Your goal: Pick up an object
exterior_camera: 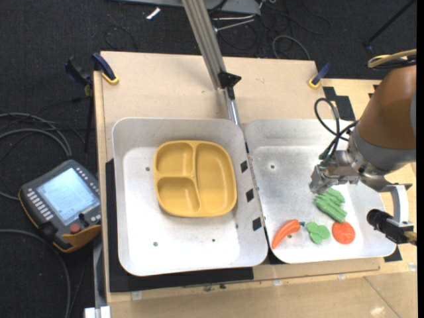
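Camera view: gripper (322, 185) low in the right bin (278, 144), directly above the green leafy toy (331, 205); finger state cannot be determined. Carrot (286, 231), broccoli (318, 232) and tomato (343, 232) lie nearer. Yellow tray (195, 178) occupies left bin (132, 177).

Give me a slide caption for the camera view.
Gripper poised above green toy vegetable in right bin; yellow divided plate in left bin.

The yellow divided tray (196, 178) looks like smooth, slightly glossy plastic; the bench (165, 88) is matt, pale wood.
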Tool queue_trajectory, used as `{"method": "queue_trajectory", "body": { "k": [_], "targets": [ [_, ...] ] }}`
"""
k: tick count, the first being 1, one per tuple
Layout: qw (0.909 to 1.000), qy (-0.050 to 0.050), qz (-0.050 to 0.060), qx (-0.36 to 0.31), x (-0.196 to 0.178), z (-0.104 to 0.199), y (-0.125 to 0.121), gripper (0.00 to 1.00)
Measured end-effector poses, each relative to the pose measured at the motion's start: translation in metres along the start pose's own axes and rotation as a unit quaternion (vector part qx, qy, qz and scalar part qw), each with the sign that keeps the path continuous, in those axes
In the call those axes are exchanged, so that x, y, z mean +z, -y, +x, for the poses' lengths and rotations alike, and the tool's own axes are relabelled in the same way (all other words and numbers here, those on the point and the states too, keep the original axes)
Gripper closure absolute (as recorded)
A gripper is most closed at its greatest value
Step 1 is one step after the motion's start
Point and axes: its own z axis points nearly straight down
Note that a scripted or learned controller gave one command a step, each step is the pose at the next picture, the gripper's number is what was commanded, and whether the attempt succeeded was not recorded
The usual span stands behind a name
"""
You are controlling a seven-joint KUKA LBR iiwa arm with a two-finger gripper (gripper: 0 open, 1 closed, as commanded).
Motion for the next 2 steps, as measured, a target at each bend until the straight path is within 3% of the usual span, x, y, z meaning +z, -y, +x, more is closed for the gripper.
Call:
{"method": "queue_trajectory", "body": {
  "k": [1, 2],
  "targets": [
    [1.0, 0.0, 0.003, 0.0, -0.005, 0.0, -0.001, 1.0],
    [1.0, -0.002, 0.002, -0.002, -0.015, 0.055, -0.009, 1.0]
  ]
}}
